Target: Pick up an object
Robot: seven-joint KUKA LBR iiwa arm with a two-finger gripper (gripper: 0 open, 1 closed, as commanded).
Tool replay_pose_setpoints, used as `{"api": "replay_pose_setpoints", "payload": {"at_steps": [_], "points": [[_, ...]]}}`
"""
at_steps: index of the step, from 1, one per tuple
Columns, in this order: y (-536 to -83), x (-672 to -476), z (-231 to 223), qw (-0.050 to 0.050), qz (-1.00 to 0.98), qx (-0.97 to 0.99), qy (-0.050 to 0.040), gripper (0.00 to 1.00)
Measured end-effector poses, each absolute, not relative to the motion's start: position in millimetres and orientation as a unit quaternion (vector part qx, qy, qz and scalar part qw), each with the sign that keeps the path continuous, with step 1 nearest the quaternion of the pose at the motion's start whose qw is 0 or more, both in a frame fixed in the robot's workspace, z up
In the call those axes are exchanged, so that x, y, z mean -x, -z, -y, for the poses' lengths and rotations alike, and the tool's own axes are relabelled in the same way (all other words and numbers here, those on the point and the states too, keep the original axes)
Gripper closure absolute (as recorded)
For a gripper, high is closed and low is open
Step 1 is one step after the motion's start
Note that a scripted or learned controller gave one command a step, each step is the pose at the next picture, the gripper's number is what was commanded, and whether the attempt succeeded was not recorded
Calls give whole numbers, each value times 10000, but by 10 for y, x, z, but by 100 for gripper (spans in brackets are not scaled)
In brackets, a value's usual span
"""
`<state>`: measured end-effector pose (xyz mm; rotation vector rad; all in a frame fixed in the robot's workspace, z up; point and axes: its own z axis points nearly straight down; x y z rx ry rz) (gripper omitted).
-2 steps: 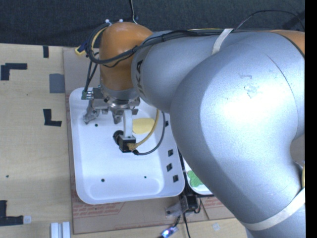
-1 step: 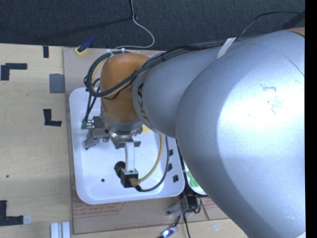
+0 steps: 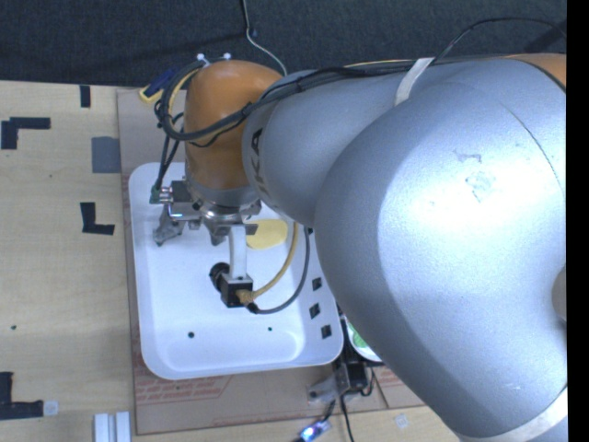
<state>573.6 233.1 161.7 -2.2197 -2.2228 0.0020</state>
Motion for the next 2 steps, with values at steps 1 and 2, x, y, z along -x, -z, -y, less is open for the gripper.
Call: {"api": "replay_pose_setpoints", "payload": {"at_steps": [1,2], "points": [[-1157,-6685,-2315,1,7070,7072,-17,100],[-1243,-6247,-2335,4,7077,7065,-10,100]]}}
